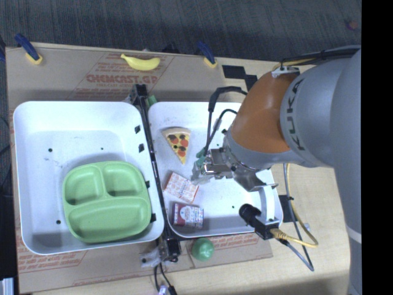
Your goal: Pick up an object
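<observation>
Asker: Gripper (202, 168) position, please?

Describer: It hangs low inside the right bin (245, 217), on the grey arm (288, 118) that reaches in from the right. Whether it is released or clenched, I cannot tell.

Asker: What could it pick?

Describer: Closest is a pale packet (182, 187), just below-left of it. Further below lies a dark red box (186, 215); above-left, a pizza slice toy (178, 142). It likely hovers here to take the packet.

Bench (55, 63) bears two white bins (37, 128), banana (141, 61), green ball (202, 249) (front edge).

The grey arm (319, 112) reaches in from the right, its orange-banded wrist (264, 115) bent downward.
</observation>
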Controlling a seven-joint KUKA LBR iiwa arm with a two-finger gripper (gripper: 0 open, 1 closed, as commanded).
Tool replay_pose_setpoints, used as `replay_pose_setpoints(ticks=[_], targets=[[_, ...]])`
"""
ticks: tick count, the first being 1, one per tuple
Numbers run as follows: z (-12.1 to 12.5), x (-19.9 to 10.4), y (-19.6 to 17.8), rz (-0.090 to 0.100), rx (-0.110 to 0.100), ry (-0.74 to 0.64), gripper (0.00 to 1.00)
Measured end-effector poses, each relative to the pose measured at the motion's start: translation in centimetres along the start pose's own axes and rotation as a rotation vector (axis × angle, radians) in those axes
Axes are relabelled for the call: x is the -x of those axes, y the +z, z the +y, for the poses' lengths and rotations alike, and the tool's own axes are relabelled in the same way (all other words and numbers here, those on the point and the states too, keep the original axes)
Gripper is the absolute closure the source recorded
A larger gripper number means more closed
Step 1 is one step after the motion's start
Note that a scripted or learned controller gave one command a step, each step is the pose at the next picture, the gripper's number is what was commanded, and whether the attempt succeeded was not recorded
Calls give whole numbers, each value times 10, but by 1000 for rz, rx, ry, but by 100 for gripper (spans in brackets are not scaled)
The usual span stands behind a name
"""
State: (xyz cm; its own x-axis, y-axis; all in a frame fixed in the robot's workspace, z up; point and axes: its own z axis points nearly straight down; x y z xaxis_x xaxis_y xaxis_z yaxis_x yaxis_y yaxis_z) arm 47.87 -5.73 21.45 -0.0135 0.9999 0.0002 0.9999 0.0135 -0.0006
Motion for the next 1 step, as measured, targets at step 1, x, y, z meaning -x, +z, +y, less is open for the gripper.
replay_pose_setpoints(ticks=[1], targets=[[0,0,0,0,0,0,0]])
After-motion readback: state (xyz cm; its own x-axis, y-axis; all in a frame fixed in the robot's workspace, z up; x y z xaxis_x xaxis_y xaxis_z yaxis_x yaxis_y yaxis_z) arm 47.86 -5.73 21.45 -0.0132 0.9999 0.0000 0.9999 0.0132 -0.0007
